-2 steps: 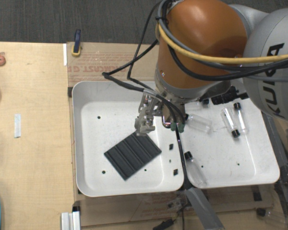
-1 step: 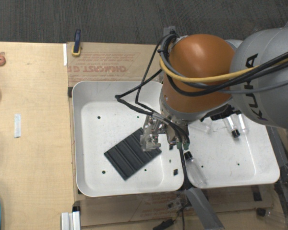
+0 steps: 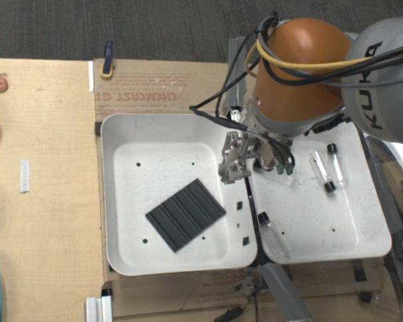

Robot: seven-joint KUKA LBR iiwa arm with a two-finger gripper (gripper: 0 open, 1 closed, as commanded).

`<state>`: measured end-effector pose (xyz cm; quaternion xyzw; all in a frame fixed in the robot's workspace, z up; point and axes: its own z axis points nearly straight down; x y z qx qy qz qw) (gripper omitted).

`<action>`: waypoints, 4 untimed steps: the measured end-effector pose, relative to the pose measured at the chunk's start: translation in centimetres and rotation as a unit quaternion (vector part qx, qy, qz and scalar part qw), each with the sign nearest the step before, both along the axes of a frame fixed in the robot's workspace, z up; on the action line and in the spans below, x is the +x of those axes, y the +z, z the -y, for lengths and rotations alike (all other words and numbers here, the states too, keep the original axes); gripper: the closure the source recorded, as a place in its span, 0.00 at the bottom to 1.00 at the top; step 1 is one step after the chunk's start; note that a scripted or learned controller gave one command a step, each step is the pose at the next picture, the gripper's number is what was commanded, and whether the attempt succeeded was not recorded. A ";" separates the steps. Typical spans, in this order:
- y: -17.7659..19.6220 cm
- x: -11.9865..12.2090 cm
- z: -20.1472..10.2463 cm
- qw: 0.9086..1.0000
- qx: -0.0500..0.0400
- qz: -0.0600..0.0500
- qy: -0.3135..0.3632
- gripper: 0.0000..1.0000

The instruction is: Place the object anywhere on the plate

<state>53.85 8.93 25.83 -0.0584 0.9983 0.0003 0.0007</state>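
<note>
A dark grey ribbed plate (image 3: 186,215) lies flat and turned at an angle in the lower middle of the left bin (image 3: 121,180). Two clear tubes with black caps (image 3: 324,168) lie side by side in the right bin (image 3: 363,233), toward its upper right. Another clear piece with a black cap (image 3: 269,225) rests near that bin's lower left. My gripper (image 3: 233,164) hangs under the orange wrist, over the right edge of the left bin, up and to the right of the plate. I see nothing plainly between its fingers.
The ridge where the two bins meet (image 3: 250,206) runs just below the gripper. Cables loop around the wrist (image 3: 302,66). A cardboard sheet (image 3: 154,89) lies behind the bins, with a blue and yellow clip (image 3: 107,59) at its corner. A wooden bench (image 3: 40,180) stretches left.
</note>
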 end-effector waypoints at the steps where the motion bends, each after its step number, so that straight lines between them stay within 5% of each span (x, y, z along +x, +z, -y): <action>1: 2.4 1.1 0.6 0.999 0.000 0.001 0.053 1.00; 2: 4.5 1.2 3.5 0.983 0.000 0.002 0.182 1.00; 3: 2.2 -0.9 -4.1 0.959 0.000 0.000 0.282 1.00; 4: 2.2 -0.9 -4.1 0.959 0.000 0.000 0.282 0.00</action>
